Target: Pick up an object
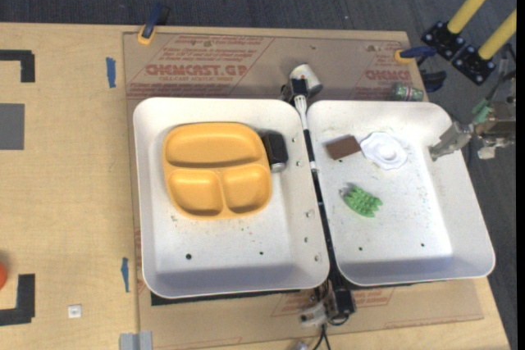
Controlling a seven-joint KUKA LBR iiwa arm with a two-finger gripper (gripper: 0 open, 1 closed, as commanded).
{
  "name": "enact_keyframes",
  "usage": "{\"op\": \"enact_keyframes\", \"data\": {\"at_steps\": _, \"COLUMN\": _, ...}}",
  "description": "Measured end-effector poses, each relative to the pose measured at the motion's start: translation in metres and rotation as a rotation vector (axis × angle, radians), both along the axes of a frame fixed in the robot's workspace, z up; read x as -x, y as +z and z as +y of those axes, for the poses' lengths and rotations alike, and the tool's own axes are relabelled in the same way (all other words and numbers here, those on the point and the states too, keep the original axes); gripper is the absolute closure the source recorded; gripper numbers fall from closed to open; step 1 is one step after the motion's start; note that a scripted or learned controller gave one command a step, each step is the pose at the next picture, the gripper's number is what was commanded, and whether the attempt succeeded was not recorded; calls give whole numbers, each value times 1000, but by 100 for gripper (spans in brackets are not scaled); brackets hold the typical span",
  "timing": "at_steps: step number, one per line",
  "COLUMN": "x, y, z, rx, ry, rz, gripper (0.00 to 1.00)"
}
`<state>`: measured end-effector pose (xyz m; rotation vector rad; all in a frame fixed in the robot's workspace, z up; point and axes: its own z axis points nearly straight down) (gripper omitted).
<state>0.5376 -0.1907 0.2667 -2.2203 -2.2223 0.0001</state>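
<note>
The left bin holds a yellow three-compartment tray with a small black object against its right side. In the right bin lie a brown rectangular block, a white round piece and a green knobbly item. My gripper hovers at the right bin's upper right rim. It is to the right of the white piece and touches none of the objects. Nothing shows in its grasp.
The bins sit on a cardboard sheet held by blue-and-yellow clamps. A small white-and-black fixture stands at the top of the seam between the bins. Yellow poles with black clamps stand at the top right.
</note>
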Motion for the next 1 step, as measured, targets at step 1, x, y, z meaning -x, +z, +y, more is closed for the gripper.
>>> {"op": "enact_keyframes", "data": {"at_steps": 1, "x": 0, "y": -115, "z": -8, "rx": 0, "ry": 128, "rz": 0, "gripper": 0}}
